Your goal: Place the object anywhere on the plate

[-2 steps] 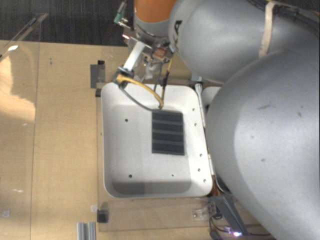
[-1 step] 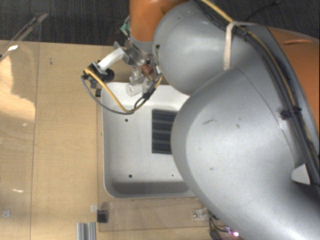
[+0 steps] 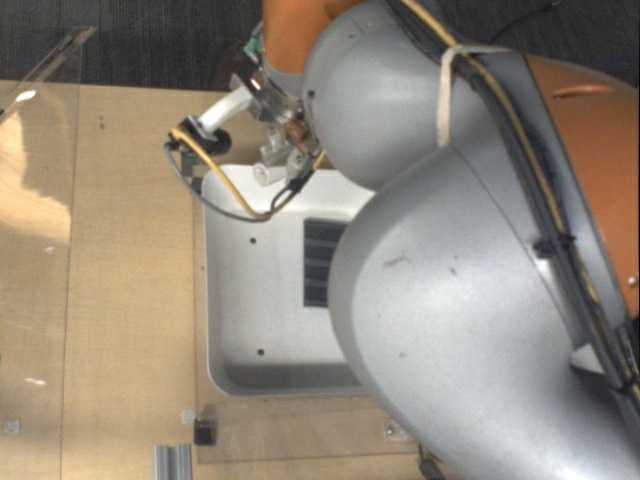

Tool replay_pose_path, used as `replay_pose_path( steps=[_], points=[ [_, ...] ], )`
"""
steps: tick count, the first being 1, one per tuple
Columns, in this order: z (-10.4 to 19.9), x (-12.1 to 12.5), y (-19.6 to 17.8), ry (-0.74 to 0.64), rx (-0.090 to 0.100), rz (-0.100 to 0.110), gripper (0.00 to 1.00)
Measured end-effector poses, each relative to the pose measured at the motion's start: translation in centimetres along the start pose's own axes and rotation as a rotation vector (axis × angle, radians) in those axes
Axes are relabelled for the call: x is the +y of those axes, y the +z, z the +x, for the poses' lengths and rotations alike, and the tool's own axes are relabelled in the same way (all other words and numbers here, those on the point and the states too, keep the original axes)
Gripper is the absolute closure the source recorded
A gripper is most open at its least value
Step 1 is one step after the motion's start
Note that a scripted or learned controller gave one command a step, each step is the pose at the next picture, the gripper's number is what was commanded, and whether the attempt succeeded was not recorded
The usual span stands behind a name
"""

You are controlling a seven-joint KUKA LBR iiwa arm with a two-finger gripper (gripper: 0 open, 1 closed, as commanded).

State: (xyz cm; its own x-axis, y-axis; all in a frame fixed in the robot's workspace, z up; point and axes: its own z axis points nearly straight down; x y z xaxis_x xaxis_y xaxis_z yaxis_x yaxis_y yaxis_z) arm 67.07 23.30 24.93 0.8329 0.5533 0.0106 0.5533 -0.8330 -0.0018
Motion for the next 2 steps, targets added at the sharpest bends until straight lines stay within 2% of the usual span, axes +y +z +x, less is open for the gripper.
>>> replay_pose_path(
  steps=[2],
  points=[
    [0.1, 0.3, -2.2, 0.002, 0.010, 0.003, 1.00]
  ],
)
